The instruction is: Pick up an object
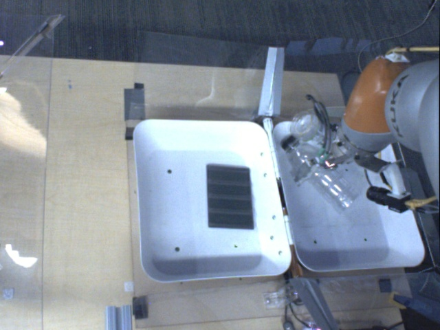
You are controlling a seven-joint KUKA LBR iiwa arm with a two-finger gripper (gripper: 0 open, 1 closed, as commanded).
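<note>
Well apart, black pad (230, 196) lies left of claw (317, 158).

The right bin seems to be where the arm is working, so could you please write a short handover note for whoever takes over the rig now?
Gripper: low over the upper left part of the right bin, amid clear plastic items; whether its fingers are open or shut cannot be told.
Things: a clear plastic bottle lies in the right bin just below the gripper, with another clear item near the bin's top left corner. A dark ribbed rectangular block lies flat in the middle of the left bin.
Done: nothing visibly lifted.
Left: get a confirmed grasp on one object and raise it.
</note>
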